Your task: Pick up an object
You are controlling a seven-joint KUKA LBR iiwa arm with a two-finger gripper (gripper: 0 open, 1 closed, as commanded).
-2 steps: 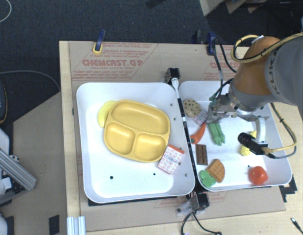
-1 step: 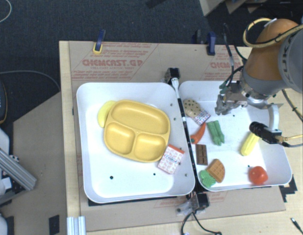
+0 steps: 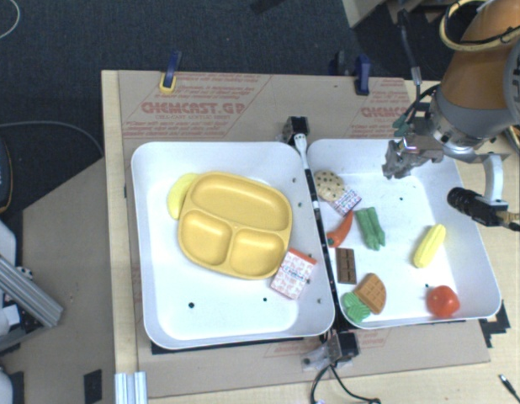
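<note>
The gripper (image 3: 398, 163) is seen above the upper part of the right bin (image 3: 476, 263); whether it is spread or pressed together cannot be told. Below it in that bin lie a green bean pod (image 3: 371, 227), a corn cob (image 3: 428, 246) and a tomato (image 3: 443, 300). A yellow divided plate (image 3: 234, 224) is held in the left bin (image 3: 159, 251).

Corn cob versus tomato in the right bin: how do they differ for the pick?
The corn cob is yellow and long, lying at a slant; the tomato is red and round. The corn cob lies mid-bin, nearer the gripper; the tomato sits by the bin's front right corner. Both lie apart from other items.
</note>
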